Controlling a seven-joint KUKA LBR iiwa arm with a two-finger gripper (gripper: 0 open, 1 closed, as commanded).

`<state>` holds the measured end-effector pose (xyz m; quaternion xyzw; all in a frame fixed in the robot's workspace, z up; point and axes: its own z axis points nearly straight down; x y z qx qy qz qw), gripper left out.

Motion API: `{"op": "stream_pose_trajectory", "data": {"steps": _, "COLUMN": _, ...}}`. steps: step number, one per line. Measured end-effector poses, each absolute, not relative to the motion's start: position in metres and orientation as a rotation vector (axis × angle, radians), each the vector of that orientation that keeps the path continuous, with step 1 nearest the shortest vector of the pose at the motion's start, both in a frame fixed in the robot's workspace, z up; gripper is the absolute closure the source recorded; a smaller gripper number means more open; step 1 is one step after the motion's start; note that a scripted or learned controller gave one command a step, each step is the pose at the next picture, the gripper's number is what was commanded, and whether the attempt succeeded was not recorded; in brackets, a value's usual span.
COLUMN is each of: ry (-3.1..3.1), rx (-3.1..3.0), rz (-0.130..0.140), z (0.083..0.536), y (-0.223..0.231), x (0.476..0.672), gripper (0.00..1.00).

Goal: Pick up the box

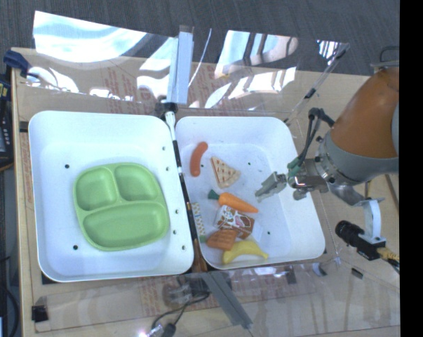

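Box is the target here: a small flat carton with a red-brown and white printed face [234, 222], lying in the lower middle of the right-hand shallow white bin [304, 225], toward the bottom of the frame. In the fixed overhead camera view, the grey metal two-finger claw [269, 186] hangs above the bin floor to the upper right of the carton, at the end of the grey arm with its orange band [369, 121] that comes in from the frame's right. Its two fingers look spread slightly apart with nothing between them. The carton therefore lies down and to the left of the claw, near but clearly apart from it, and its long axis appears to run roughly left to right across the frame with a slight tilt. An orange plastic carrot with a green top [233, 201] lies between claw and carton, just above the carton's upper edge. A tan ridged waffle-like piece [222, 240] touches the carton's lower left and a yellow plastic banana [244, 253] sits just below. A red sausage [198, 158] and a tan sandwich wedge [224, 172] rest higher up. The green divided plate [121, 206] sits in the left-hand white bin [43, 188] on the desk, well apart.
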<state>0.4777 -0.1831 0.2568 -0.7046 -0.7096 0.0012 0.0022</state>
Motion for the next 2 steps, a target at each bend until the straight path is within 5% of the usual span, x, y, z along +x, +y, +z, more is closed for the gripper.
{"op": "stream_pose_trajectory", "data": {"steps": 1, "ry": -2.159, "rx": -2.289, "rz": 0.014, "z": 0.091, "y": -0.131, "x": 0.506, "gripper": 0.0}}
{"op": "stream_pose_trajectory", "data": {"steps": 2, "ry": -2.238, "rx": -2.202, "rz": 0.002, "z": 0.092, "y": -0.159, "x": 0.593, "gripper": 0.0}}
